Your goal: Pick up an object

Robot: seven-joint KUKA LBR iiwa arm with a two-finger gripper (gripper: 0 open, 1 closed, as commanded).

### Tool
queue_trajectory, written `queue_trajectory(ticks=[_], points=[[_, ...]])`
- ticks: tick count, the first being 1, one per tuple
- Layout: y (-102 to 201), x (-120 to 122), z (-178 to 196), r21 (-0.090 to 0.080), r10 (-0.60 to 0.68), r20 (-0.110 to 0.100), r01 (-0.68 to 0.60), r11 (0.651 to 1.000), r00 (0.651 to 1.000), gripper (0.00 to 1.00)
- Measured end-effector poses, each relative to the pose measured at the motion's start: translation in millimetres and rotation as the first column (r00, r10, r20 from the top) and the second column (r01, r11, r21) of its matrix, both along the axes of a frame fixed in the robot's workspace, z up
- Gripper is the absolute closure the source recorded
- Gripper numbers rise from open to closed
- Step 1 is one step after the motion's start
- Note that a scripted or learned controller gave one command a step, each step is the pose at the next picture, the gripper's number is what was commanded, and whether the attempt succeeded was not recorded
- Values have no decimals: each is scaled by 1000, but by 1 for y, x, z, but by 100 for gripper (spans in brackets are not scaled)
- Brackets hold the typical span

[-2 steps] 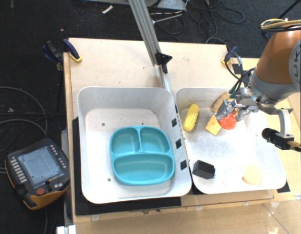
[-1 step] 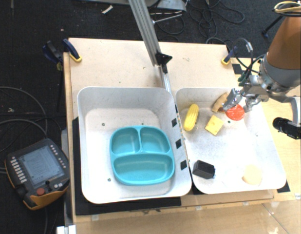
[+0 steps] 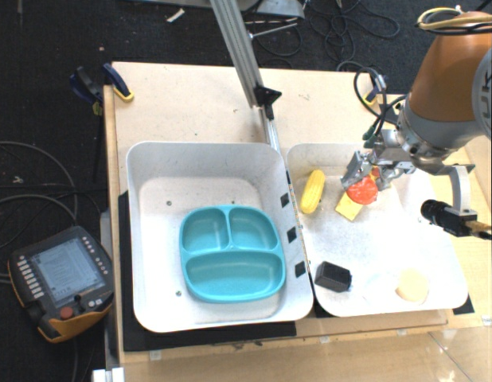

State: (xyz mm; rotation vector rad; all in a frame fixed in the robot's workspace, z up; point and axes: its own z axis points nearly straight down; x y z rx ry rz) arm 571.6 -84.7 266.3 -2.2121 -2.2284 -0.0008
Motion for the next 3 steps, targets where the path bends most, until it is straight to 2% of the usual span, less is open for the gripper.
queue_trajectory(ticks=[1, 3], points=[[43, -6, -8, 0, 0, -1, 0, 1000, 1000, 100], [164, -6, -18, 1, 2, 0, -2, 1000, 1000, 100]])
